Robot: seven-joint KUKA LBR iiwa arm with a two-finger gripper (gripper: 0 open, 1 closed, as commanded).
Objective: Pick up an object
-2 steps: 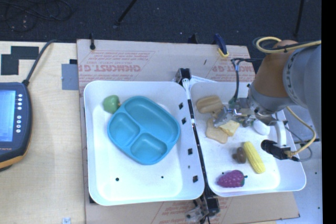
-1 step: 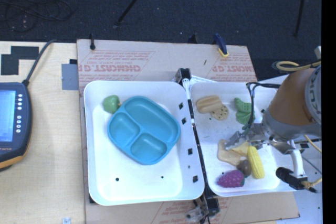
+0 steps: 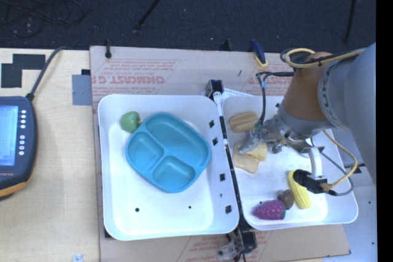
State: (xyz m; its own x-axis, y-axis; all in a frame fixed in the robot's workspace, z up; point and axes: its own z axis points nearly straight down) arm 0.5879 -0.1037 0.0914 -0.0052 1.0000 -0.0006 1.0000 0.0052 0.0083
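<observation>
Grey arm [image 3: 344,101] reaches over the right bin [image 3: 344,211]. Left bin [image 3: 116,193] holds a blue divided plate [image 3: 168,152] and a green fruit [image 3: 129,121]. Pincer [image 3: 253,143] rests at a pale wedge [image 3: 252,156]; its state cannot be determined. Nearby lie a bread roll [image 3: 243,121], corn cob [image 3: 299,190] and purple grapes [image 3: 269,210].

End effector [image 3: 253,143] over right bin [image 3: 344,208], touching pale wedge [image 3: 250,161]; blue plate [image 3: 167,151] left.
</observation>
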